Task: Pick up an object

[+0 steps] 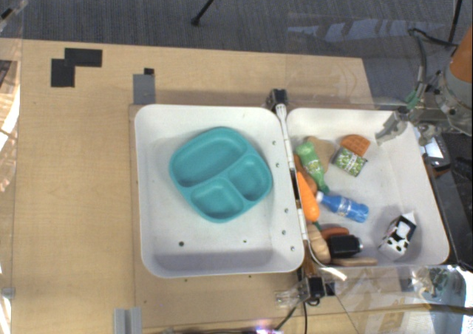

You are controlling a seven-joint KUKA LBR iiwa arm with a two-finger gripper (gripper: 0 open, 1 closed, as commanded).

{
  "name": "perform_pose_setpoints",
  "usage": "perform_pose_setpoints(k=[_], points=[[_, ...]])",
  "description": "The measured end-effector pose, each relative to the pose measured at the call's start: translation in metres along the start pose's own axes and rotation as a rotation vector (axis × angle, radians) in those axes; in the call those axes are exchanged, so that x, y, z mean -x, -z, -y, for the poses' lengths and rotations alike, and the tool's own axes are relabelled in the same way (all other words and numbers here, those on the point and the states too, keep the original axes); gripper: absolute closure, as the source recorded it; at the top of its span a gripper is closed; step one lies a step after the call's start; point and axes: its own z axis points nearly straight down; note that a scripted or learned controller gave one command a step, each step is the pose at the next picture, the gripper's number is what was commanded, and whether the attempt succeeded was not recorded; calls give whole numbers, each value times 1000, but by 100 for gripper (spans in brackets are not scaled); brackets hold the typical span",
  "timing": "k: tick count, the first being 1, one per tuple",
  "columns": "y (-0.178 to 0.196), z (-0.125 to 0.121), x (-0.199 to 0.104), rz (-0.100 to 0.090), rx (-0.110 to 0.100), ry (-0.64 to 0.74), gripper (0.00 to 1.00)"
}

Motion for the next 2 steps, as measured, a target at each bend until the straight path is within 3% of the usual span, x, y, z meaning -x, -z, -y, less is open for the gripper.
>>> perform_pose_setpoints(k=[1,2], points=[[-130,2,-65,-1,-7,155,0],[-157,70,-87,7,22,22,0]])
